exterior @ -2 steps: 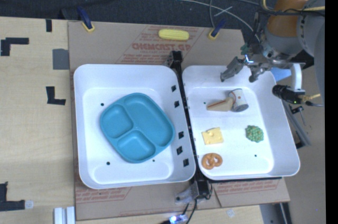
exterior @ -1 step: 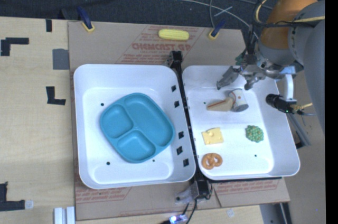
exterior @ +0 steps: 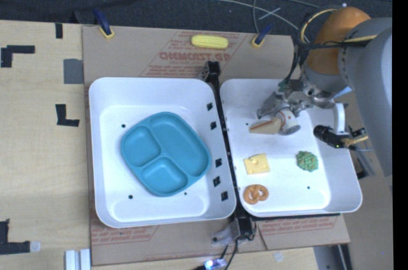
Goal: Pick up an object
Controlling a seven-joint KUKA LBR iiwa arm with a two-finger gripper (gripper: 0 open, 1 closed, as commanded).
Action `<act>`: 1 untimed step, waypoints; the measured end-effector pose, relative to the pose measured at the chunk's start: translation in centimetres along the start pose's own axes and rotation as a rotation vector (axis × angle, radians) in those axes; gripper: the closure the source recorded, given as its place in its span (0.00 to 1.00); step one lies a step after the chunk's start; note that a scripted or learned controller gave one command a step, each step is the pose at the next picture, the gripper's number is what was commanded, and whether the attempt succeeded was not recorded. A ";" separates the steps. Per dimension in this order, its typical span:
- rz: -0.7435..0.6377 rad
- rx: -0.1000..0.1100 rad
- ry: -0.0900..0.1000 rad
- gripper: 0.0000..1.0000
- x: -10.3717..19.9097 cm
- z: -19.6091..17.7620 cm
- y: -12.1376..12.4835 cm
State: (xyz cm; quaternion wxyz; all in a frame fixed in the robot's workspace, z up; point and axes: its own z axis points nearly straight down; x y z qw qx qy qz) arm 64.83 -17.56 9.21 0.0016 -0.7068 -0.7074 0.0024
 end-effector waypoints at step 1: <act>-0.001 -0.004 -0.001 1.00 0.1 -1.4 0.1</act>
